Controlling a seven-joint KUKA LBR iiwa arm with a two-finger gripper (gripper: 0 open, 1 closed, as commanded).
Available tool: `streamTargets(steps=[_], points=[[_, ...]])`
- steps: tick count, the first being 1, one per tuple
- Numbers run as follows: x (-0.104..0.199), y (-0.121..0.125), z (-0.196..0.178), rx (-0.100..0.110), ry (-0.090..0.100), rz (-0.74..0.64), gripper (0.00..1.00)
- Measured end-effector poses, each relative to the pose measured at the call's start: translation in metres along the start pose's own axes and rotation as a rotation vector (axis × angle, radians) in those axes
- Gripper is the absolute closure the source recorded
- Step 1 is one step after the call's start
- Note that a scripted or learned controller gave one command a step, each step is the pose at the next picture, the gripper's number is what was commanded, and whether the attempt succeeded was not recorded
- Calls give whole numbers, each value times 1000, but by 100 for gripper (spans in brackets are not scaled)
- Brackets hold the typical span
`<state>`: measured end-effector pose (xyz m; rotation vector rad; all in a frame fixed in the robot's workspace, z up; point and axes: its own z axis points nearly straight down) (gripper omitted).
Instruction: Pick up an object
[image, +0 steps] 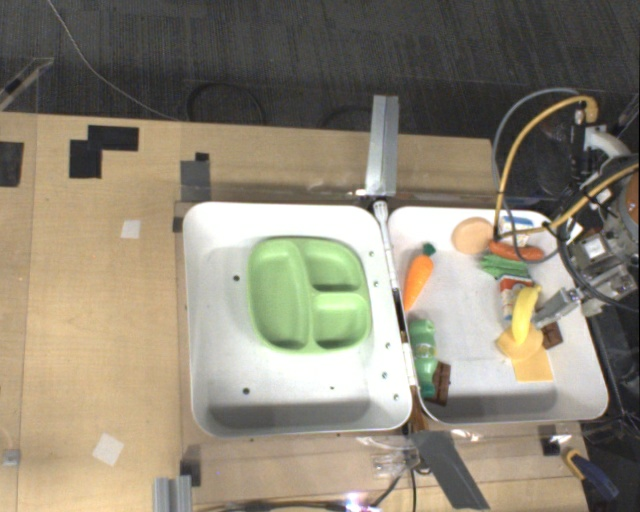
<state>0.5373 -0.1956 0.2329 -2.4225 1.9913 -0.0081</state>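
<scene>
Pincer (549, 312) beside banana (523, 312); no writing legible.

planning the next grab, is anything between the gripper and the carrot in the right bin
Nothing visible blocks it. The gripper sits by the banana at the right bin's far right side; the carrot lies near the left wall, with bare bin floor between them. The green bottle lies below the carrot, off that line.

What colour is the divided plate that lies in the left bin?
The divided plate is light green; the camera view shows it plainly in the left bin.
</scene>
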Motion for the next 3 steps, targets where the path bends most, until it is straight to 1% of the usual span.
streamTargets(steps=[1,2,3], points=[[-12,48,119,-10,-7,-137,0],[-8,47,142,2,3,-361,0],[-9,45,142,5,4,-471,0]])
